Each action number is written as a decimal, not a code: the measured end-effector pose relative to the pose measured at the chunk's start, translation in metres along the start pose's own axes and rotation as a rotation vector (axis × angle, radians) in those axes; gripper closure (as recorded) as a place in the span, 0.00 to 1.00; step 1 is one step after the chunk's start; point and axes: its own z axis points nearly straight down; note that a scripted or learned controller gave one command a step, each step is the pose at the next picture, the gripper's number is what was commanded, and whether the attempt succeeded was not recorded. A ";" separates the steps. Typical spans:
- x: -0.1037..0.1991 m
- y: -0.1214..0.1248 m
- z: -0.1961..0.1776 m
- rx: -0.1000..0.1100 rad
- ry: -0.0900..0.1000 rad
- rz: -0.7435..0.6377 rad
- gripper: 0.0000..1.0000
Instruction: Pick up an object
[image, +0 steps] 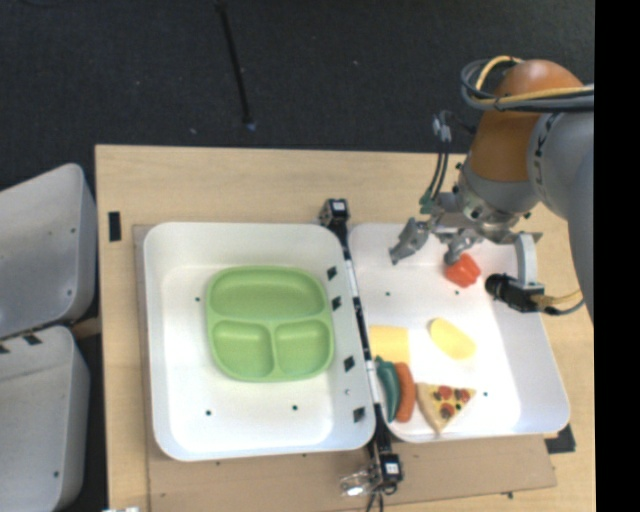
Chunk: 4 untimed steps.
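Evidently the grey two-finger gripper (455, 246) hung over the right white bin (520, 400), jaws spread, just above a small red-orange toy block (462, 270) near the bin's far wall. I judged the step an approach, block not yet held; next it needed lowering, then closing.

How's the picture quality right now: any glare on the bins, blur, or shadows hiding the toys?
Camera view: soft and slightly blurred throughout; the right bin is bright, near washed out, the left bin evenly lit; the gripper casts faint shadow near the red-orange piece; pizza slice details look smeared.
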 end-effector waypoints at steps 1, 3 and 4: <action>0.000 0.002 -0.008 -0.013 -0.001 -0.002 0.00; 0.002 0.011 0.101 -0.008 -0.004 -0.002 0.00; 0.001 0.012 0.089 -0.012 -0.003 -0.002 1.00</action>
